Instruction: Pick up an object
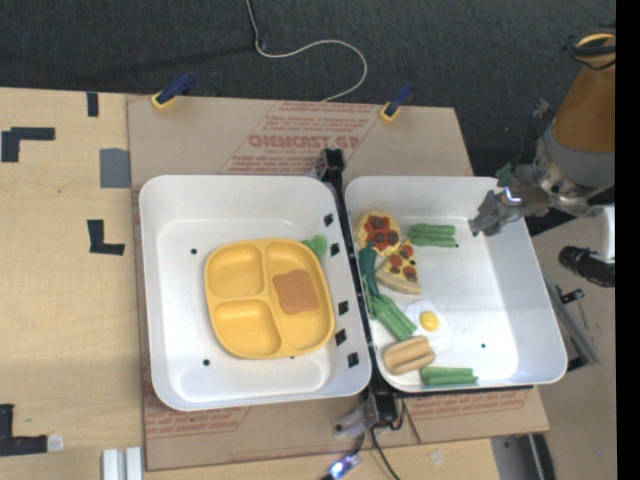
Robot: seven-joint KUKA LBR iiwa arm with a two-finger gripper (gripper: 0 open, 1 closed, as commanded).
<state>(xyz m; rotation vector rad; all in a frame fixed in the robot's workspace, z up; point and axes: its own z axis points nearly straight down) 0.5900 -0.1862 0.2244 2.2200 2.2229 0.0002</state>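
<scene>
Right bin (520, 298), contents: two pizza slices, one (380, 230) at the far left corner and one (403, 266) just nearer the camera and touching it. A green bean pod (432, 234) lies just right of the first slice. A longer bundle of green pods (383, 303) runs along the bin's left wall, from beside the slices toward the near edge. A fried egg (429, 321) sits right of that bundle, and a hot dog bun (408, 353) lies just nearer the camera than the egg. Another green pod (447, 376) rests against the near wall, beside the bun.

Tool (490, 216): it hangs over the far right corner of the right bin, well apart from the bean pod to its left; nothing lies between its fingers, though whether they are spread or closed cannot be told.

Left bin (175, 298), touching the right bin: a yellow divided tray (240, 278) lies at its middle, with a brown patty (296, 291) in the tray's right compartment. A small green piece (318, 247) lies at the tray's far right edge.

Both bins stand on a cardboard sheet (300, 138) on the bench (60, 298).
</scene>
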